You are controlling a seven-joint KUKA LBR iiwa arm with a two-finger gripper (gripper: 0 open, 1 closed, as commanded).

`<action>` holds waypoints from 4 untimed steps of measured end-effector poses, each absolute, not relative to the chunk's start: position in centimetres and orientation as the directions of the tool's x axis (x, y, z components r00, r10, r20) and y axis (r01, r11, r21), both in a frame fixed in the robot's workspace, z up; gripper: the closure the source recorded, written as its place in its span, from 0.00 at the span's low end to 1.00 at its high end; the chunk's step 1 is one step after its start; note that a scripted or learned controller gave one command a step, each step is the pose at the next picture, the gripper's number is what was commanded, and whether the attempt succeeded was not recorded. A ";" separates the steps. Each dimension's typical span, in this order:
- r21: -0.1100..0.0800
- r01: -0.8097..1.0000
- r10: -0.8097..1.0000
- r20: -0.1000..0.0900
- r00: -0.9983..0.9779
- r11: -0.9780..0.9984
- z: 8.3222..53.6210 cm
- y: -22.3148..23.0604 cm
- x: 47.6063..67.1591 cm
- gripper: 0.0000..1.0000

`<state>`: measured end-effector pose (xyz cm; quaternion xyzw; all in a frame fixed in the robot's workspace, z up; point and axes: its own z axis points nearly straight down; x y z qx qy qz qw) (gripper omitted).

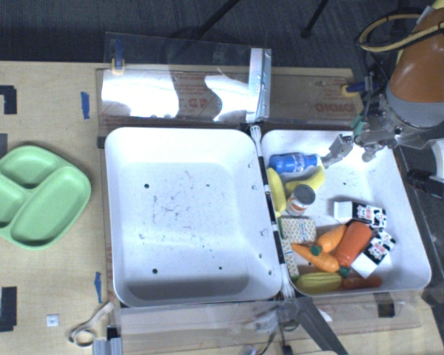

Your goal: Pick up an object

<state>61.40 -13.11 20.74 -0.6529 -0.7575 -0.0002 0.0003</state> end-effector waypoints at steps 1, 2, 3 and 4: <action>0.022 0.975 0.975 -0.006 -0.222 0.222 10.6 -11.9 62.7 0.00; 0.005 0.973 0.973 -0.002 -0.230 0.230 8.6 -11.8 63.1 0.00; 0.013 0.974 0.974 -0.006 -0.227 0.227 9.9 -12.0 63.3 1.00; 0.002 0.992 0.992 -0.001 -0.125 0.125 19.1 -16.9 61.2 1.00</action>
